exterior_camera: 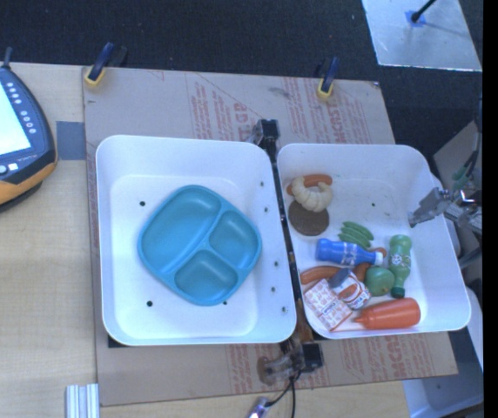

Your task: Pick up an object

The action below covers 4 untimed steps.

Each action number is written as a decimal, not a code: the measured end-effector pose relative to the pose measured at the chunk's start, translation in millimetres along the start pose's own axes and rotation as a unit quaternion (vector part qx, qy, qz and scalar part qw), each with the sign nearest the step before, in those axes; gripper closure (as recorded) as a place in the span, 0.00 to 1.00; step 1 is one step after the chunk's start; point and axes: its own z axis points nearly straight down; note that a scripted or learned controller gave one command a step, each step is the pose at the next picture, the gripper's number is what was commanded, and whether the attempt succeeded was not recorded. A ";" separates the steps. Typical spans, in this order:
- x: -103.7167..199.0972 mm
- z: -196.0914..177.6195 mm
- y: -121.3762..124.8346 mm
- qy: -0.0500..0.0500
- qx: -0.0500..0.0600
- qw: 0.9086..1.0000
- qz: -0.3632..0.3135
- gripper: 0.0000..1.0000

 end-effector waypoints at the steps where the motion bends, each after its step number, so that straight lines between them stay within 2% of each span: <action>1: 11.8 167.2 -38.9 0.000 0.000 1.000 -0.001 0.00; 2: 10.1 155.1 -35.7 -0.002 -0.004 1.000 -0.002 1.00; 3: 68.9 83.2 -26.5 0.000 -0.001 1.000 -0.001 1.00; 4: 131.4 67.4 -33.2 0.000 0.001 1.000 -0.002 1.00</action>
